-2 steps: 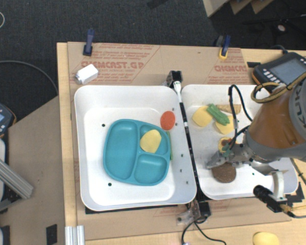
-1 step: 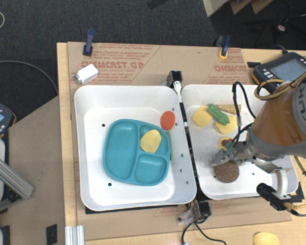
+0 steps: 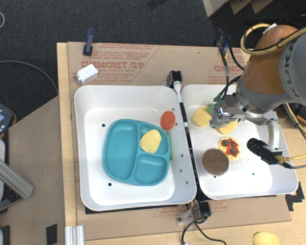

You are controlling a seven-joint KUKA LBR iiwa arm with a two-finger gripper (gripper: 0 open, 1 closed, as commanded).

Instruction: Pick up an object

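My gripper [image 3: 222, 118] is low in the right bin [image 3: 255, 185], near its back left part. It hangs right over a pale yellow piece [image 3: 227, 129] that sticks out below it. A rounder yellow piece [image 3: 201, 117] lies just to its left, nearly touching. A bit of green [image 3: 214, 107] shows behind the gripper. A small pizza-like slice with red spots [image 3: 230, 147] and a brown round disc [image 3: 214, 161] lie in front of the gripper. I see nothing held.
The left bin [image 3: 92, 137] holds a blue compartment plate [image 3: 123, 152] with a yellow piece [image 3: 151, 141] in its upper right section. An orange-red round piece [image 3: 167, 120] rests by the plate's back corner. A black divider bar [image 3: 183, 121] runs between the bins.
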